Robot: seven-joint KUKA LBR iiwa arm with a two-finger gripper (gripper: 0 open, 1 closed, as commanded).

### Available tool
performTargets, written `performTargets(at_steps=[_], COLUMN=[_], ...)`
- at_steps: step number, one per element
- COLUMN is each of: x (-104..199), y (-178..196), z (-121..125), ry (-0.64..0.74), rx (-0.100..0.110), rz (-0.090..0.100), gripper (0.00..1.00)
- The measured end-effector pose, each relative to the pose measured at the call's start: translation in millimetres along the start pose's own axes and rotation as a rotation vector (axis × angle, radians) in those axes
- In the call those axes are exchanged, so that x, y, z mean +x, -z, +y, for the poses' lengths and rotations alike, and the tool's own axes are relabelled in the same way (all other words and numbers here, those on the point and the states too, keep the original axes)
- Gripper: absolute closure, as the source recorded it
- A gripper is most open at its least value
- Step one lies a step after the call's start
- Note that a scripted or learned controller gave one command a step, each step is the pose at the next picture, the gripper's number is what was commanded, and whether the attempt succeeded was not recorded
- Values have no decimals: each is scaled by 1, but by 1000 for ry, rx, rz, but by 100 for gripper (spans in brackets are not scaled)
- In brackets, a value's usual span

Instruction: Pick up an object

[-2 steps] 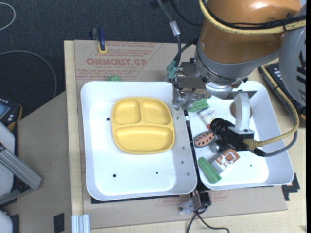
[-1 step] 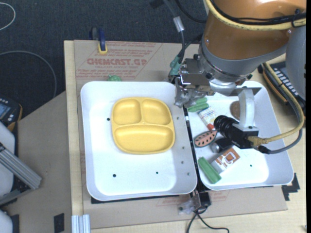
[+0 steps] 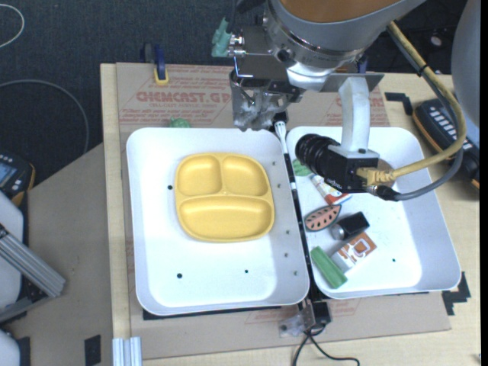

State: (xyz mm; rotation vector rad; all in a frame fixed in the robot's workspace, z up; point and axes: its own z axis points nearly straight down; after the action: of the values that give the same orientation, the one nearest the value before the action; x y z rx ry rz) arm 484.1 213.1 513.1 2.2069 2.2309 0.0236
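Presently | claw (image 3: 259, 113): grip state unreadable | yellow divided plate (image 3: 224, 197) just below claw: light, rigid, slick; probably grip rim.

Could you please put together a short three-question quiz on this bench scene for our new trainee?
1. True or false: the yellow divided plate lies in the left bin.
2. Which bin holds the green block? A) the left bin B) the right bin
3. Fill in: the plate has ___ compartments.

Key: 1 true. 2 B; the block lies near that bin's front left corner, beside a small orange and white item. 3 three: two smaller ones at the back, one wide one in front.
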Motion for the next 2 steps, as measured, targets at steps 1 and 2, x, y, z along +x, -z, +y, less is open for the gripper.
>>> performTargets(at_steps=[1, 2], x=[-4, -68], y=[4, 24], z=[1, 6], ry=[-7, -18], rx=[9, 7], rz=[-7, -8], gripper=[100, 100])
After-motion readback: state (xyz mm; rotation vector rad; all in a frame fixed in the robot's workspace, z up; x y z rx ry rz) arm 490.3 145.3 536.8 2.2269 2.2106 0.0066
